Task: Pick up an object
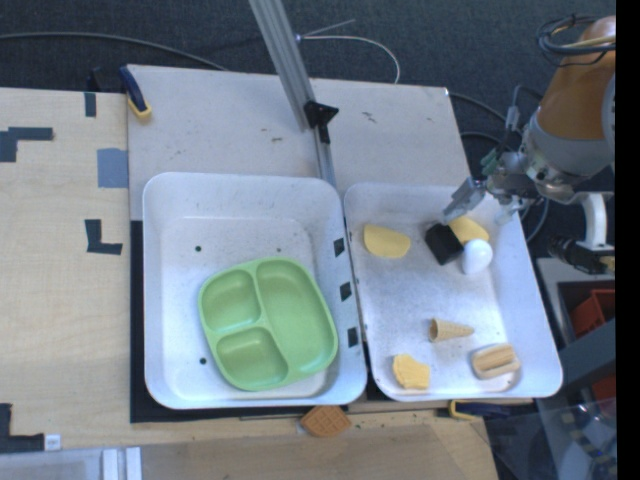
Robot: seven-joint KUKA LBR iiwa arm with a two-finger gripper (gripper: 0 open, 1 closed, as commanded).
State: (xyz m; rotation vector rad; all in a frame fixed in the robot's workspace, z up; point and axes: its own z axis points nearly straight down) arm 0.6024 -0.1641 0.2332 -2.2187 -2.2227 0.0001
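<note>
In the right bin (520,298), from its left side rightward, we see a yellow slice (386,241), a yellow chunk (410,372), a small cone (450,330), a tan block (494,360) and a black, yellow and white toy (459,243). The tool (468,196) hovers at the bin's upper right, just above the toy, grasping nothing. We judge this the approach; next comes a descent onto the toy. We cannot tell, at this blur, whether it is spread or clenched.

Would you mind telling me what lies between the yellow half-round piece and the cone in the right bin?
In the camera view, nothing lies between the half-round piece and the cone; that stretch is bare speckled bin floor.
</note>
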